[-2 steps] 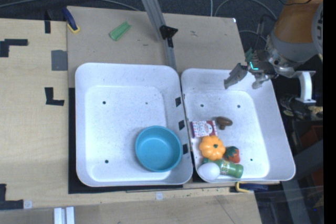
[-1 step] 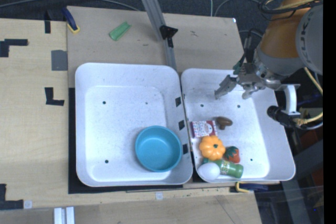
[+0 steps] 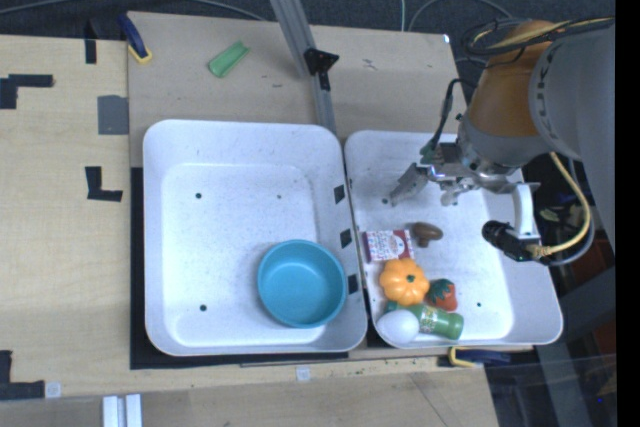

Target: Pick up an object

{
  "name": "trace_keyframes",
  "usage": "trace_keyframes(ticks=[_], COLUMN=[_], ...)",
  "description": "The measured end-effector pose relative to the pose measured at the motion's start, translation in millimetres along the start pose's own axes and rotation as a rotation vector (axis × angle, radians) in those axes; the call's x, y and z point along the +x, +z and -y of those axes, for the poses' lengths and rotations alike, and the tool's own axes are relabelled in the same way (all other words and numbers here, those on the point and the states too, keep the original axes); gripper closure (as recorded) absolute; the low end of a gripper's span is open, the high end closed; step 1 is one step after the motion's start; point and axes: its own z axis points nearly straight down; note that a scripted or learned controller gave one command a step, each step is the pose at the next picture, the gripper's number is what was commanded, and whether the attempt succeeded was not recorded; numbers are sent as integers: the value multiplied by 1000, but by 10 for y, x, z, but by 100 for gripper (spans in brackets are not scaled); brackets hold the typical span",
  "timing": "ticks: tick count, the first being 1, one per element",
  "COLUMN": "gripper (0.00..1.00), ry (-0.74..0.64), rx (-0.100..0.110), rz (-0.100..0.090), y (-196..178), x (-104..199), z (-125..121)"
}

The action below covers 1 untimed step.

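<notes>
We see the gripper (image 3: 432, 187) hanging over the upper middle of the right bin (image 3: 385, 160), its two fingers spread apart with nothing between them; one finger (image 3: 407, 185) slants out to the left, the other is a short stub nearer the wrist. Below and left of the fingers the bin floor is bare, so there is open room there, and the bin's left wall is near but not touched.

The things to pick lie bunched in the lower left part of the right bin. A small brown object (image 3: 427, 233) sits just below the gripper, apart from it; we think it may be a toy mushroom, though it is too small to be sure. Beside it to the left is a red and white packet (image 3: 387, 244). Under these lies an orange pumpkin (image 3: 404, 283), with a small red piece (image 3: 443, 295) touching its right side. A white egg (image 3: 398, 326) and a green bottle (image 3: 440, 322) lie against the bin's near rim.

The left bin (image 3: 175, 150) holds a blue bowl (image 3: 301, 283) close to its right wall. On the bench above lies a green block (image 3: 228, 59), and a grey pole (image 3: 290, 5) slants down to the bins' shared corner.
</notes>
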Motion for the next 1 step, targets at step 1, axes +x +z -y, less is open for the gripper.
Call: trace_keyframes(ticks=[1], gripper=[0], ry=[0], rx=[-2], rz=[1], y=[540], x=[9], z=[12])
